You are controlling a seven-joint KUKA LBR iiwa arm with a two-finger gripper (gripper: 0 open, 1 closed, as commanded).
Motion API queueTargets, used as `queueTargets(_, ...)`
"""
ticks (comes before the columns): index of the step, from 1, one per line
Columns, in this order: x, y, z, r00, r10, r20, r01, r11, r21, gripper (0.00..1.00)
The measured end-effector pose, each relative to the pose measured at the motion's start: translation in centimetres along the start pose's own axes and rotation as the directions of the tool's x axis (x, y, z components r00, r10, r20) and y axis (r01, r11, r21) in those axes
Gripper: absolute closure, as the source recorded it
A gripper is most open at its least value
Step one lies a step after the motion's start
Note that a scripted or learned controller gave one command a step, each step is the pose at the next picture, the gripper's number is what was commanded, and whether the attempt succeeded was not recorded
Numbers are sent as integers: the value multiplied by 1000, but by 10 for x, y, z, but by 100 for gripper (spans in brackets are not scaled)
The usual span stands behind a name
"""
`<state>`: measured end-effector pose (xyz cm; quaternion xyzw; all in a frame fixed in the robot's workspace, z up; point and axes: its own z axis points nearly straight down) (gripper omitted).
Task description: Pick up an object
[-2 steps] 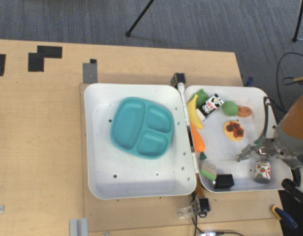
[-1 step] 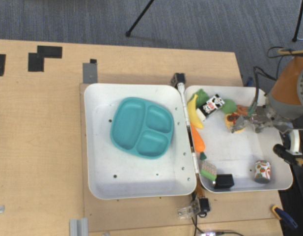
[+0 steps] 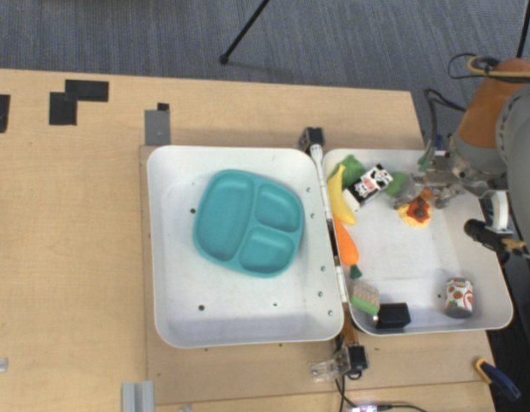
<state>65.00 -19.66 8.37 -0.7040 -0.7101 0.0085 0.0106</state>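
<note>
My gripper [image 3: 429,185] hangs over the far right part of the right bin [image 3: 419,269], just above a small orange and red toy [image 3: 416,214]. To its left lie a black and white cow toy [image 3: 372,181], a green toy [image 3: 349,167] and a yellow banana [image 3: 338,199]. An orange carrot [image 3: 346,245] lies along the bin's left wall. A small patterned can [image 3: 459,297] stands near the front right corner. A black block [image 3: 393,316] and a striped piece [image 3: 364,297] sit at the front left.
The left bin [image 3: 174,307] holds a teal divided plate [image 3: 247,221]. The grey arm with its orange band [image 3: 488,114] comes in from the right above the right bin's far edge. Cables lie at the bench's front edge [image 3: 346,363].
</note>
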Motion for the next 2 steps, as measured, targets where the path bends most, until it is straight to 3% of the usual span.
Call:
queueTargets(1, 0, 0, -10, 1000, -8, 3, 8, 1000, 2, 100)
queueTargets(2, 88, -34, -102, 1000, 1, 2, -1, 999, -33, 100)
